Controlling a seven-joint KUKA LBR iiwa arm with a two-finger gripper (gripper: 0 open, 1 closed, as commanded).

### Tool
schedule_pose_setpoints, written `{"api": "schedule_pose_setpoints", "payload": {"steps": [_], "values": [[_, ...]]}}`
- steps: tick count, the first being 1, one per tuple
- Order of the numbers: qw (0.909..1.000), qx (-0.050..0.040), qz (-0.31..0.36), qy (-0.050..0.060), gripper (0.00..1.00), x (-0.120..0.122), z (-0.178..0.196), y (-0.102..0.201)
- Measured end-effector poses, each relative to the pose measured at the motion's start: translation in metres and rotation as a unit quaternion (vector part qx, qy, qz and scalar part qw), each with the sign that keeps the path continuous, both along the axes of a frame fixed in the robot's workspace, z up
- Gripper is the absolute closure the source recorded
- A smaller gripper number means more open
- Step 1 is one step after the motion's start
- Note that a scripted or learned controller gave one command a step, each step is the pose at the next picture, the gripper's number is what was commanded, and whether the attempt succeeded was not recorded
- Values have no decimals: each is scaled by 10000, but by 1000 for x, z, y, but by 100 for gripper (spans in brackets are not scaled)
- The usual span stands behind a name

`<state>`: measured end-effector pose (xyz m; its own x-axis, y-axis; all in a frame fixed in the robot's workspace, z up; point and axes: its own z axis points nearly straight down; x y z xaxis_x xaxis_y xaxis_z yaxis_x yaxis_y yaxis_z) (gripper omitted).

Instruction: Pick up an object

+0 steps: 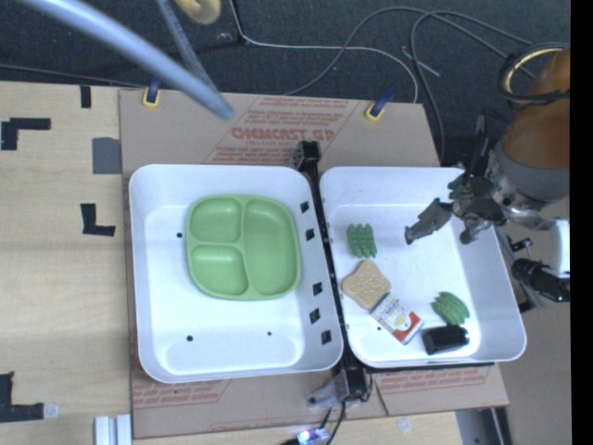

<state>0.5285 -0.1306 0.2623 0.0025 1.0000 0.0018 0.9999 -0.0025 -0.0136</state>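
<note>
- The gripper point(447, 221) hangs over the right bin point(389, 185), near its far right corner, with its fingers spread apart and nothing between them.
- The things to pick lie below: green ridged piece point(362, 240), bread slice point(366, 285), small packet point(397, 320), green lump point(451, 307), black block point(446, 339).
- The green plate point(244, 247) sits in the left bin point(167, 276), out of the way.
</note>
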Motion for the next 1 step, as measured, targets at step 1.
{"api": "schedule_pose_setpoints", "payload": {"steps": [1], "values": [[10000, -9, 18, -61, 0, 2, 6, 0]]}}
